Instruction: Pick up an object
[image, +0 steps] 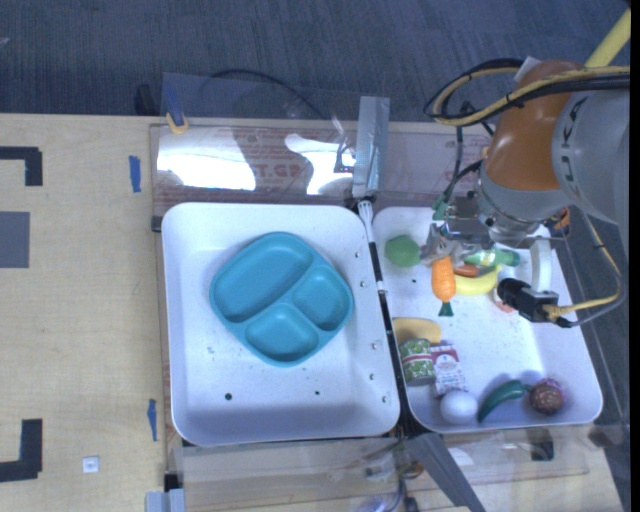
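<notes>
A: Where is the gripper (447, 240)?
B: Over the far part of the right bin (575, 355), hanging from the grey arm (590, 130) with its orange band (530, 140). Whether it is spread or closed — cannot tell; the wrist body hides that.

A: Anything directly under it?
B: An orange carrot (443, 280) sits just below the gripper, upright in the view, green tip pointing toward the near edge. It looks very close to the gripper, perhaps touching; a grasp is not visible.

A: Neighbours?
B: A green round fruit (402, 250) just to the gripper's left. A yellow banana-like piece (478, 283) just beside the carrot, on its right. Nearer the camera from the gripper: another yellow piece (418, 329), then a small printed packet (432, 364), a white ball (459, 405), a green pepper (503, 396) and a dark reddish ball (547, 397) along the near wall.

A: And the other bin?
B: Left bin (190, 330), well to the gripper's left — holds a blue divided plate (283, 297), three compartments, lying flat.
</notes>
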